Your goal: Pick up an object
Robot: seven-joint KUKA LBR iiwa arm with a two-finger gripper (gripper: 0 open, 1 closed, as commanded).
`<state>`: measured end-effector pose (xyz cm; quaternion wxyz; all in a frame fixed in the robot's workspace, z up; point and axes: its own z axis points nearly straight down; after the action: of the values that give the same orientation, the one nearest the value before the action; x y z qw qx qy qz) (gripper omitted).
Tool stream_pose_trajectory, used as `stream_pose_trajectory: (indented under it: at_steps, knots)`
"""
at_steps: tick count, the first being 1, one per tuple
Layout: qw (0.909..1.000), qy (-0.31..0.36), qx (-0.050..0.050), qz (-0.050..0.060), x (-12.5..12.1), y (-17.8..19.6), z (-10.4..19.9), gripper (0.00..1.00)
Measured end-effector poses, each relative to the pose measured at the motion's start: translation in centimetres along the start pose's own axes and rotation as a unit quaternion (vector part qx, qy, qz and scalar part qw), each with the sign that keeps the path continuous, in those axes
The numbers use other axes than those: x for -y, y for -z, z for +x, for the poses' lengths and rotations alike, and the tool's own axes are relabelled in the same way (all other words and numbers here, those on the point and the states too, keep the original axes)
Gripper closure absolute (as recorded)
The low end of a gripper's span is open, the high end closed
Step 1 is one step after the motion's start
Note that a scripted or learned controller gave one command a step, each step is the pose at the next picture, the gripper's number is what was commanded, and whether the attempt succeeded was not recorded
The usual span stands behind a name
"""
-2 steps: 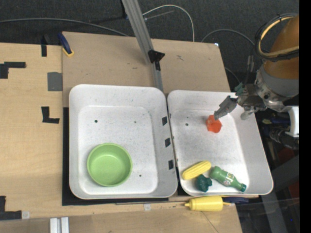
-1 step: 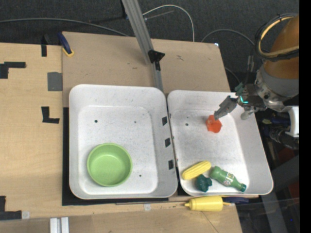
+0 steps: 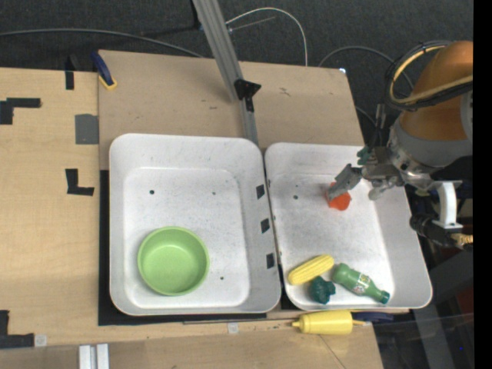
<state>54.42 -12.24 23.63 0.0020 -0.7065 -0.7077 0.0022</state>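
The gripper [image 3: 361, 184] hangs over the upper right part of the right bin [image 3: 400, 244], its two fingers spread open. A small red-orange object [image 3: 339, 201] lies on the bin floor just below the left finger [image 3: 344, 180], apart from the finger tips. Along the front of the same bin lie a yellow corn cob [image 3: 310, 269], a green bottle [image 3: 360, 281] and a small dark teal piece [image 3: 322, 290]. A green bowl [image 3: 173, 260] sits in the front left of the left bin [image 3: 184, 160].
A yellow bottle-shaped object [image 3: 327, 323] lies on the bench outside the right bin's front rim. A grey metal pole [image 3: 223, 44] slants across the back of the bench down to the gap between the bins. Cables loop behind the bench.
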Motion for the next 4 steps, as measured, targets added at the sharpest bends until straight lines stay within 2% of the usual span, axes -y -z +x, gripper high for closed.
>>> stream_pose_trajectory:
  at_steps: [2, 3, 4]
  knots:
    - [1.0000, -0.001, 0.000, 0.001, 1.0, -11.5, -1.7, 0.00]
    - [1.0000, 0.001, -0.001, -0.001, 0.9, -10.2, -1.5, 1.00]
    - [1.0000, 0.000, 0.000, -0.005, 1.0, -4.6, -0.5, 1.00]
